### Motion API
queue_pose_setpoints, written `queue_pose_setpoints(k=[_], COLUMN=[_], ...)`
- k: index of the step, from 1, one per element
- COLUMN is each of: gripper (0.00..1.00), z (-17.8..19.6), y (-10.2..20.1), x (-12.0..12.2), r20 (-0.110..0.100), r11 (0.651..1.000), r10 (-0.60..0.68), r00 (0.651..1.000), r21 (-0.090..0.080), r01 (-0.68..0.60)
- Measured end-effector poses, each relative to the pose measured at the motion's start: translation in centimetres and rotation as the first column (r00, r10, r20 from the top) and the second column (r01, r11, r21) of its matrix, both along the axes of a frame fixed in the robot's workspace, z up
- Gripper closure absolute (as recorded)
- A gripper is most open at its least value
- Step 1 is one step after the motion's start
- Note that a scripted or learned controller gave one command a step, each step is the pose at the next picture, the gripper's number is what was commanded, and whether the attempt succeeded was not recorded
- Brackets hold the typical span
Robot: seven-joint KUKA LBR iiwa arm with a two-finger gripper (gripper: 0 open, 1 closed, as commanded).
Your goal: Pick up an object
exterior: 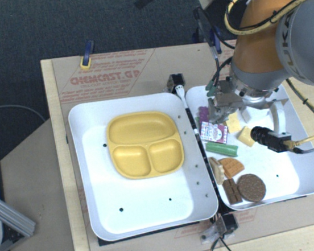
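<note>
Hovering low over the right bin (310, 179), the tool (221, 106) sits at its upper left corner, just above a purple-and-white packet (215, 132); whether it is spread or pressed together, I cannot tell. Below the packet lie a green stick (223, 149), an orange piece (232, 167), a brown bar (231, 190) and a round brown cookie (251, 188), all close together. Pale yellow wedges (244, 136) rest near the arm's black fitting (268, 138). In the left bin (99, 210) a yellow 3-part tray (145, 143) lies alone. Both bins sit on a cardboard-topped tabletop (109, 71) over dark carpet (18, 31), cables trailing.
</note>
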State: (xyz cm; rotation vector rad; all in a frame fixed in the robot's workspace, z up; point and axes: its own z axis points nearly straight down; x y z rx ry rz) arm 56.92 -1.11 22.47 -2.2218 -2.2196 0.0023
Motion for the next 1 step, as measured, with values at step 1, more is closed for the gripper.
queue_pose_setpoints(k=[1], gripper=[1.0], z=[-0.42], y=[0.35], x=[0.12], r20=[-0.001], r11=[1.0], r10=[0.001], r00=[1.0], r21=[0.0], r01=[-0.001])
